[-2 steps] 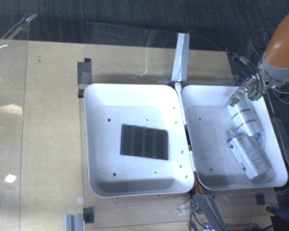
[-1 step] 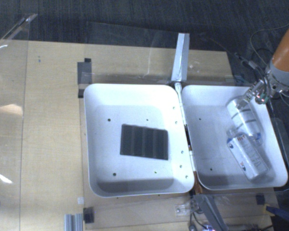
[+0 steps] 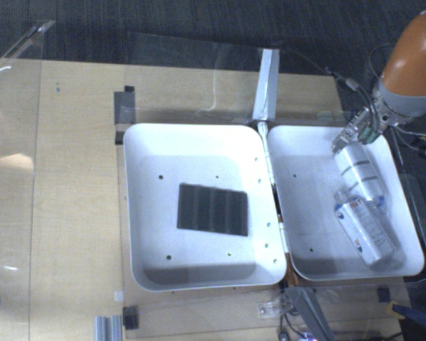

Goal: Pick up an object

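Claw [image 3: 360, 130]: state cannot be told; positioned at bottle top.
Bottle [image 3: 362, 201]: lying in right bin [image 3: 298, 190].
Left bin [image 3: 149, 190]: dark ribbed pad [image 3: 213, 209] contained.

A mat [image 3: 213, 209] lies in the left bin [image 3: 143, 148]; a bottle [image 3: 363, 203] lies in the right bin [image 3: 298, 148], near its right wall.

We saw open floor in the left half of the right bin [image 3: 305, 212]; a clear plastic bottle [image 3: 362, 204] blocked its right half, with the arm [image 3: 410, 66] overhead.
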Robot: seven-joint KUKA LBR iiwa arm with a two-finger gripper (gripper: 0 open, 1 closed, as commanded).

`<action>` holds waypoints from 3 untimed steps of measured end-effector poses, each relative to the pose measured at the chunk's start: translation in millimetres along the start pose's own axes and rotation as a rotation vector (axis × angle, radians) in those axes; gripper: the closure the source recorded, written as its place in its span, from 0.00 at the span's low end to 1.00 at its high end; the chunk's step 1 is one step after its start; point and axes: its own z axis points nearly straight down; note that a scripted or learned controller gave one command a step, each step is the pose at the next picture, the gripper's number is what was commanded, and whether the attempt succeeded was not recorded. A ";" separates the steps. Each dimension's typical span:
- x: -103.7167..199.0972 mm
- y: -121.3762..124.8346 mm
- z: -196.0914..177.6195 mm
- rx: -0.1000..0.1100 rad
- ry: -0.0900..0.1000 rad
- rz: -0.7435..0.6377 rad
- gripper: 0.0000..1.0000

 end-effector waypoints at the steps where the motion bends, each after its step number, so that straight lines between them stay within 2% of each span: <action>1: 13.7 -35.4 -2.2 0.002 0.002 -0.153 1.00; 2: 32.5 -3.4 0.1 0.000 0.003 -0.465 1.00; 3: 31.3 -0.4 -12.8 -0.006 -0.006 -0.465 1.00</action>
